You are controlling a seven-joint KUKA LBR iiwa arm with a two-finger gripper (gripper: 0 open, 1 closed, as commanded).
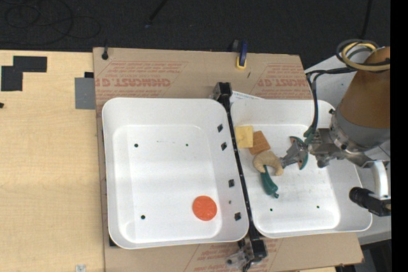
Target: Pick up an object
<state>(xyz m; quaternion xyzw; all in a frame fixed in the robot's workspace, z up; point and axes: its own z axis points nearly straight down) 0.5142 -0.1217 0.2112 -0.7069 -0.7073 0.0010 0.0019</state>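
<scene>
In the right bin (pixel 319 220) lie a yellow block (pixel 244 136), a brown block (pixel 260 141) touching it, a curved beige piece (pixel 267 164) and a green-handled tool (pixel 269 183). My gripper (pixel 290 153) hangs low over the middle of this bin, pointing left, just right of the beige piece. It looks open, and I see nothing between its fingers. An orange disc (pixel 204 207) lies near the front of the left bin (pixel 121 137).
The grey arm with its orange band (pixel 370 92) covers the right bin's right side. A black divider clip strip (pixel 233 162) runs between the bins. A blue and yellow clamp (pixel 241 54) sits on the cardboard's far edge.
</scene>
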